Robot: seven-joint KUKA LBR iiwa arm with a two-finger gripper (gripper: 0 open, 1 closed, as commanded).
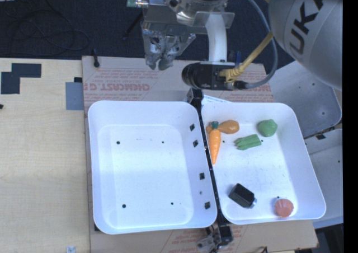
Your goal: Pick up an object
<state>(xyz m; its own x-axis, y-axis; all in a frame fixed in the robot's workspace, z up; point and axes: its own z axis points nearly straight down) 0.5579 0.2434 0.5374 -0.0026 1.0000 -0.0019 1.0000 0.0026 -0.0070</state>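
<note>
Jaws [163, 59], seemingly closed and empty, are held well above carrot [214, 143]; a misaligned descent risks missing it.

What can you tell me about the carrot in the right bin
The carrot looks like a plastic toy: an orange tapered body with a small green stem cap at its top end. It lies flat in the right bin, close to the divider, tip pointing toward the camera. Its upper end sits against an orange-brown rounded piece. Nothing grips it.

Your arm [313, 17] is grey with dark lettering — metal gripper [162, 56], yellow cable [251, 59] looping by a black module [207, 75].
</note>
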